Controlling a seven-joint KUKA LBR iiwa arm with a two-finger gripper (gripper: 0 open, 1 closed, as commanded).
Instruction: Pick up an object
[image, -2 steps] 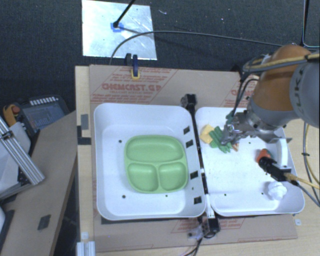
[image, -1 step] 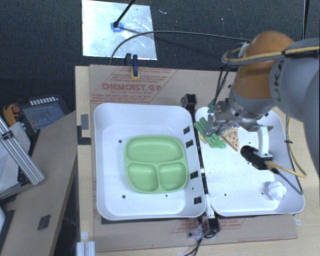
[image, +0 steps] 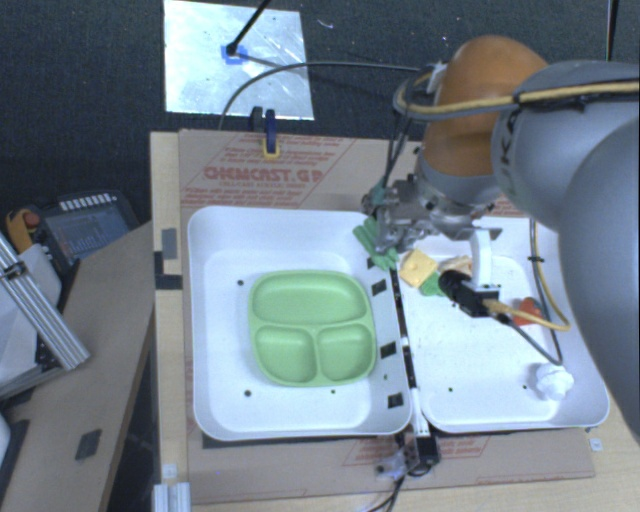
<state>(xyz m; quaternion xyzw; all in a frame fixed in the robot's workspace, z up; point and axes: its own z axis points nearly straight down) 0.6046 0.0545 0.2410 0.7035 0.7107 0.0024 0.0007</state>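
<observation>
Arm (image: 560, 150) reaching from right, hand (image: 400, 240) low over bins' divider near yellow block (image: 418, 268); grip state unclear.

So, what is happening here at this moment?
A grey arm with an orange band reaches in from the right, its gripper low over the inner edge of the right bin. Under it lie a yellow block and some green pieces. A white object sits near that bin's front corner. The left bin holds a green divided tray.
</observation>
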